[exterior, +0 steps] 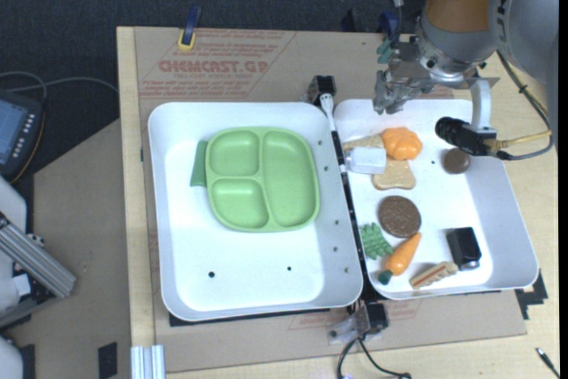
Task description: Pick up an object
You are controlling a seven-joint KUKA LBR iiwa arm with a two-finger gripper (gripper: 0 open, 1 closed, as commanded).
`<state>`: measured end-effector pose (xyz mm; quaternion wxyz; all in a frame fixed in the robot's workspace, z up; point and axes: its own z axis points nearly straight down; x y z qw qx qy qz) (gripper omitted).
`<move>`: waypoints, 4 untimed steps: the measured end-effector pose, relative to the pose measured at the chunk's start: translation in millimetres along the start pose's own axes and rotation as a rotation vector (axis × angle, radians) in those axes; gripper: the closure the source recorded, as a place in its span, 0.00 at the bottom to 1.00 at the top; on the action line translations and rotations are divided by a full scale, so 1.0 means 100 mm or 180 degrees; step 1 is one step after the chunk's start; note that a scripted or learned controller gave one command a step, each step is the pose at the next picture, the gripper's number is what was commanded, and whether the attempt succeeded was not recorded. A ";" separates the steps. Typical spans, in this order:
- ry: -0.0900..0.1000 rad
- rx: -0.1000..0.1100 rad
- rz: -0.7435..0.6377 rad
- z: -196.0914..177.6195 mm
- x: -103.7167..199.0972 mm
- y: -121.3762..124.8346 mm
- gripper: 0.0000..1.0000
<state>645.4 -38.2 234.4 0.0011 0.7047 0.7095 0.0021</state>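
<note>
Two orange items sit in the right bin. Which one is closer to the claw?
The rounded orange piece at the bin's far end, just below the claw. The carrot lies at the near end.

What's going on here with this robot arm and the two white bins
A grey and orange robot arm reaches in from the right, with its gripper above the far edge of the right bin. That bin holds toy food and small items: an orange piece, a slice of bread, a brown round patty, a carrot and a black block. Nothing is visibly between its fingers. The left bin holds a green divided plate.
</note>
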 end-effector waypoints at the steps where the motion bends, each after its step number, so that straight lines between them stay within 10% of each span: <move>1: -0.0005 0.0024 0.0022 0.15 -0.03 -0.09 1.00; 4: -0.0007 0.0018 0.0024 0.08 -0.13 -0.01 1.00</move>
